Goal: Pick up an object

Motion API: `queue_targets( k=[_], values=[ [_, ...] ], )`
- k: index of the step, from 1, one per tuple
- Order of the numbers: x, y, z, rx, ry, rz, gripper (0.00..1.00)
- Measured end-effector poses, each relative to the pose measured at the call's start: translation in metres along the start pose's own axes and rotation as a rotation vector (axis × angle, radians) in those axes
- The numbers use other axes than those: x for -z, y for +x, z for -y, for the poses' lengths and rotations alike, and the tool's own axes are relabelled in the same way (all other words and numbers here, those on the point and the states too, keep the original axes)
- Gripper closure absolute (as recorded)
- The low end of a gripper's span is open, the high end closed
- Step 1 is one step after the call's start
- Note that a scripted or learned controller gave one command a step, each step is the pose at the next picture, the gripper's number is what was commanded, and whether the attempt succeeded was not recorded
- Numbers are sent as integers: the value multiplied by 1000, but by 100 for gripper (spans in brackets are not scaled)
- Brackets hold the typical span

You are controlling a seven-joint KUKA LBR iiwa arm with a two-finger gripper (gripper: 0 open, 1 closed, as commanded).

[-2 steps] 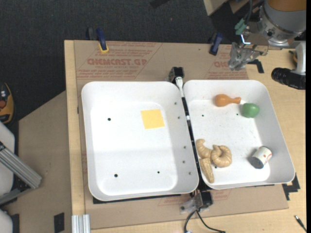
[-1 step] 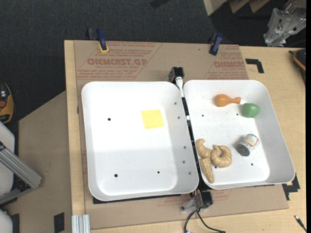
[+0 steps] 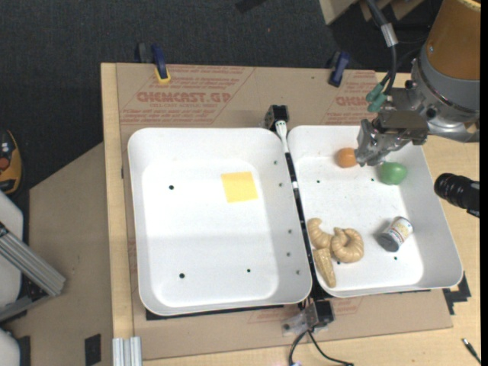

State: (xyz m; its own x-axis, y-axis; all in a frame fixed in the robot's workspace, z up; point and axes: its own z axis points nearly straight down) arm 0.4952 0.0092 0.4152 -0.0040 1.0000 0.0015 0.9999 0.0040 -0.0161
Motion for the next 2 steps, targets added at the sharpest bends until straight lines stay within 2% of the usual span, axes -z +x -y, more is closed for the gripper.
queue_targets(
  k=[1, 2],
  values=[
    [-79, 45, 16, 1, -5, 1, 100],
    [44, 139, 16, 8, -31, -6, 100]
  ],
)
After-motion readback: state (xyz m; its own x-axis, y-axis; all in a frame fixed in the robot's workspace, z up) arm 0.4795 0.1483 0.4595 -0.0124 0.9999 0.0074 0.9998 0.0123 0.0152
